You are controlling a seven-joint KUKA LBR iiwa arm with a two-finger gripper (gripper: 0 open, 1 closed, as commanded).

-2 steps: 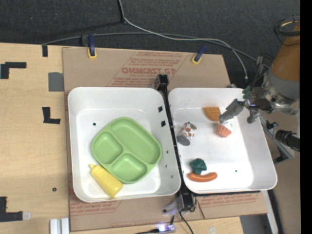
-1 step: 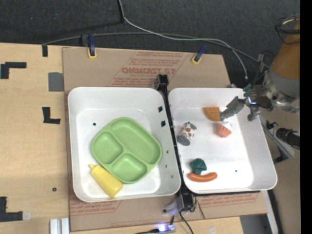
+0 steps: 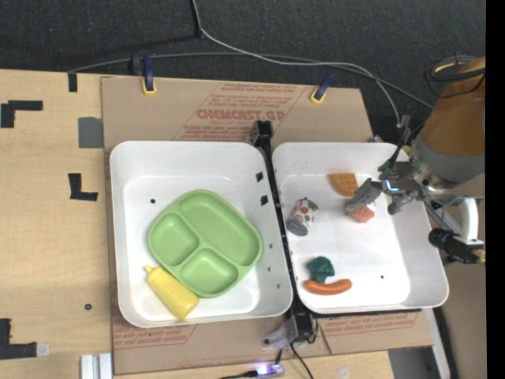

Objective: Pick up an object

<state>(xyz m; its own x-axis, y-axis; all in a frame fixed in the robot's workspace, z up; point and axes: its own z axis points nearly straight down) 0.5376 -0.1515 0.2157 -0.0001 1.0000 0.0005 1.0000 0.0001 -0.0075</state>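
The arm (image 3: 458, 129) was grey with a wide orange band above the wrist. Its gripper (image 3: 377, 198) was dark grey metal, with a small blue light just beside it.

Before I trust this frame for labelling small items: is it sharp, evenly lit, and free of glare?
Camera view: lighting is even and soft, with faint shadows inside both bins; the white right bin looks bright but not blown out; the green tray is crisp enough, while the gripper and the small pink object under it are soft and low in detail.

red "CHEMCAST GP" print, cardboard sheet (image 3: 237, 109)
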